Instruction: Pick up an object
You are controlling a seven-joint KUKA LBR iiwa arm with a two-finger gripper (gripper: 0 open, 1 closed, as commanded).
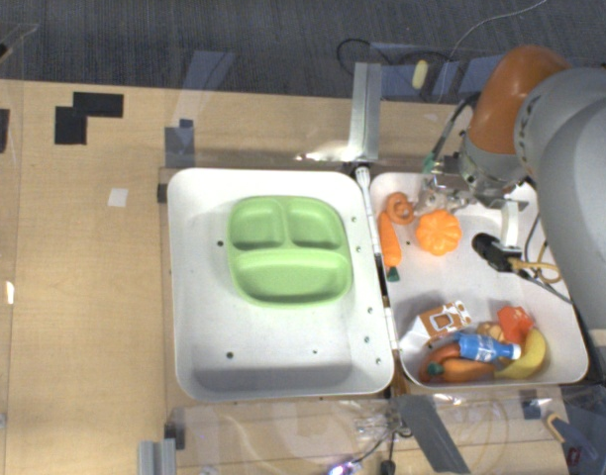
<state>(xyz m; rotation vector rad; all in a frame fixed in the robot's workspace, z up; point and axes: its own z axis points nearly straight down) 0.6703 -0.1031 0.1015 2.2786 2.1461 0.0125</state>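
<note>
Orange, the small pumpkin (439,233) sits just below the hand (450,188) in the right bin (580,349), apparently untouched, so the pick looks not yet made. The arm reaches in from the right, wrist angled down; whether the hand is spread or closed I cannot tell, and nothing visibly sits in it.
</note>
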